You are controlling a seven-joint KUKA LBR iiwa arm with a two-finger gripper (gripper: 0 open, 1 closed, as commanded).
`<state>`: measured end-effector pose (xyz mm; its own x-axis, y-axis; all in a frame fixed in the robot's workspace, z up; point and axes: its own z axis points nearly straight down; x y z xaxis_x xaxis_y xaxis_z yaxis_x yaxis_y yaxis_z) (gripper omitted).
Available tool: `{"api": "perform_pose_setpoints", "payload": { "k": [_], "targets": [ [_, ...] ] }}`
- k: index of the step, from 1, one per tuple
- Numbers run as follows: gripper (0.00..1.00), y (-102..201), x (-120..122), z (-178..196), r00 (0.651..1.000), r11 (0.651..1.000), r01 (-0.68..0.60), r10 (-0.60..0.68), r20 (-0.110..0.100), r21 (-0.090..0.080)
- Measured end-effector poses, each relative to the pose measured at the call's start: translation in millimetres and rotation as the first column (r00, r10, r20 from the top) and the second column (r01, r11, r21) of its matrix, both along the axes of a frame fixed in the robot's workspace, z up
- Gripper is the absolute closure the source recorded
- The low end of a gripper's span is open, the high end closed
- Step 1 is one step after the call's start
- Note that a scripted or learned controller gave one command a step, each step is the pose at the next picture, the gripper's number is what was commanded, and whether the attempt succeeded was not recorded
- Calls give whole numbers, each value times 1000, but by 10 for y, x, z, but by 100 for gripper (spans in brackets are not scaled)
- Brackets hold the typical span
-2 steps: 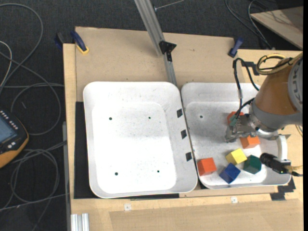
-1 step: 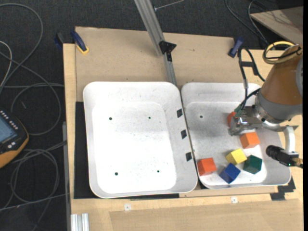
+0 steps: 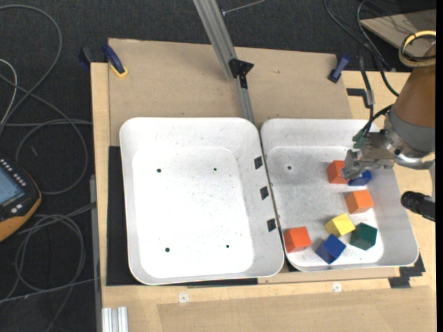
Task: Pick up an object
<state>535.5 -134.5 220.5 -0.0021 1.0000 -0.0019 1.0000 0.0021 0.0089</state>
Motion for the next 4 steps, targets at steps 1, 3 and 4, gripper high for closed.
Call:
{"api": "perform_pose_setpoints", "payload": {
  "k": [1, 3, 4],
  "targets": [
    [100, 1, 6, 0, 1000, 1000, 1, -1, -7, 1],
    [100, 1185, 21, 120, 1000, 1000, -5, 5, -6, 5],
    [100, 1717, -68, 180, 1000, 1000, -5, 5, -8, 5]
  ]
}}
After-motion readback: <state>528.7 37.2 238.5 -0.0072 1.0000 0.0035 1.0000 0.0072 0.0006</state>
